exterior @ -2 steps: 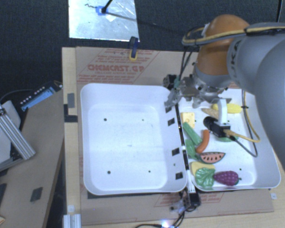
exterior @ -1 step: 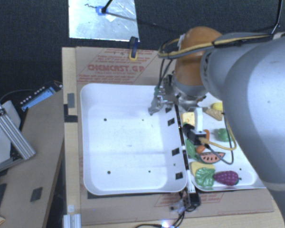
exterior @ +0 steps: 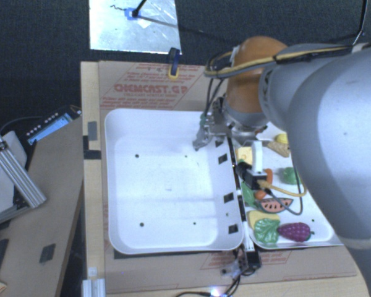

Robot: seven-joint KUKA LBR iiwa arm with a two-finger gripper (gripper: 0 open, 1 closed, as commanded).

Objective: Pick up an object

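Note:
My gripper hangs over the far right edge of the left bin, close to the divider between the two bins. Nothing shows beneath it but bare white floor. The right bin holds several toy foods: a watermelon slice, a purple bunch of grapes, a green leaf, a yellow piece, an orange carrot, a green piece and a pale yellow piece. The arm covers much of that bin.
The big grey arm with its orange band reaches in from the right over the right bin. Cardboard lies behind the bins, with a foil sheet further back. Metal rails stand at the left.

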